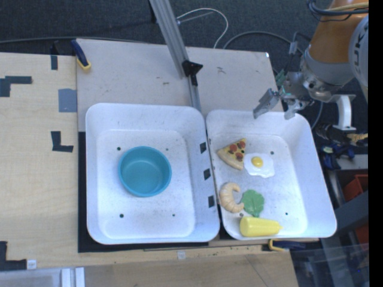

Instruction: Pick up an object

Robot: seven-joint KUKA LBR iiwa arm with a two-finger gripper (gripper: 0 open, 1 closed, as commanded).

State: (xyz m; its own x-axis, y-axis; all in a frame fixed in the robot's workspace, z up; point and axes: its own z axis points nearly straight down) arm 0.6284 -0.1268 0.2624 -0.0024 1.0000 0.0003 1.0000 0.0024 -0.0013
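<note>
In the right bin [299, 160] lie several toy foods: a pizza slice [233, 153], a fried egg [259, 165], a croissant [230, 197], a green leafy piece [254, 202] and a yellow piece [258, 226] by the front rim. My gripper [276, 106] hangs over the bin's far rim, above and to the right of the pizza slice. Its fingers are spread, with nothing between them.
A blue bowl [145, 171] sits in the left bin [102, 124]. A slanted metal pole [173, 31] rises from between the bins at the back. Cables [209, 17] run across the dark floor behind. The wooden bench [36, 160] extends to the left.
</note>
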